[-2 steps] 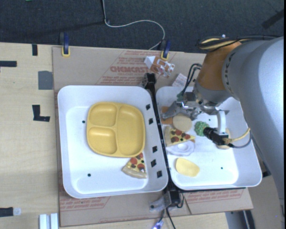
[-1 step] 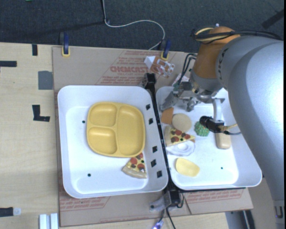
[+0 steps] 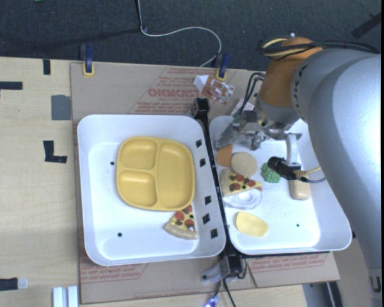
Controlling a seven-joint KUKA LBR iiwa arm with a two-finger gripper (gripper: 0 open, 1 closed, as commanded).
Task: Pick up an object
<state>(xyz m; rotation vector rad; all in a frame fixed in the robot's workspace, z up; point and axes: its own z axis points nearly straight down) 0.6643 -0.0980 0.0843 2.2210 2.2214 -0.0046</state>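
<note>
Red printed lettering runs across the brown cardboard sheet under the two white bins, just above the left bin. The letters appear upside down and mirrored from this camera angle, so the word cannot be made out with confidence. More faint red print shows on the cardboard strip below the right bin, also too small to read.

The arm was a broad, smooth cylinder of pale grey with a soft sheen. Above the wrist sat an orange band — rounded, slightly glossy. Thin dark cables ran over it — below, the gripper was grey metal with dark parts.
</note>
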